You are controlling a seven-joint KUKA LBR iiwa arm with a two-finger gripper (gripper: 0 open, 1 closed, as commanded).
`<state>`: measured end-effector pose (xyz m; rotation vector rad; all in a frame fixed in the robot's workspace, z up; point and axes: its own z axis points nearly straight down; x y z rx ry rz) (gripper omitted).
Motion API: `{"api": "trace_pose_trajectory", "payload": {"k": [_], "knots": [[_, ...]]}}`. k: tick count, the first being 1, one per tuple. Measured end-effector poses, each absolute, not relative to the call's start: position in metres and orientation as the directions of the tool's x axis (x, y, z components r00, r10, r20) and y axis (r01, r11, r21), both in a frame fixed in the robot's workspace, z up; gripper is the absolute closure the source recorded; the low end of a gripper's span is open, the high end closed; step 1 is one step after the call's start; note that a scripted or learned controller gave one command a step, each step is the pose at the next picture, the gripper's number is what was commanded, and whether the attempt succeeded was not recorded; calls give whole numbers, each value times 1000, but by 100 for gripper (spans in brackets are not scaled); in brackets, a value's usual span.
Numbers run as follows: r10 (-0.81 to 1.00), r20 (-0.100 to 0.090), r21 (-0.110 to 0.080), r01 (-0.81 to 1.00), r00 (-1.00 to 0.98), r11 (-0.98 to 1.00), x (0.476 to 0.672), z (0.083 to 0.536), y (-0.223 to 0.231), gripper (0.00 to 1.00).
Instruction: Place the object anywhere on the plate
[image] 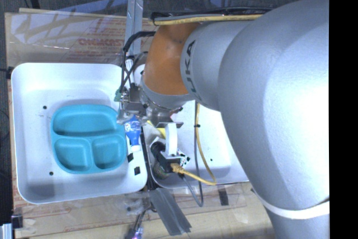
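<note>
A turquoise plate [88,138] with three compartments lies in the left white bin [33,98], towards its right half. My gripper [133,112] hangs over the wall between the two bins, just off the plate's right rim. A small blue and white object [133,131] sits directly below the gripper, next to the plate's right edge. Whether the gripper holds it cannot be made out. The big grey arm with its orange band [165,64] hides most of what is behind it.
The right bin [218,148] is largely covered by the arm. A white piece [171,140], a black part [159,160] and a yellow cable [196,178] show near its front left corner. The wooden bench edge [72,36] runs behind the bins.
</note>
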<state>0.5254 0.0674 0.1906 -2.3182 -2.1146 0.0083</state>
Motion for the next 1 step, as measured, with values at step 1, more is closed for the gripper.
{"api": "trace_pose_trajectory", "payload": {"k": [1], "knots": [[996,-1,-6,996,93,-93,526,191,67,0]]}}
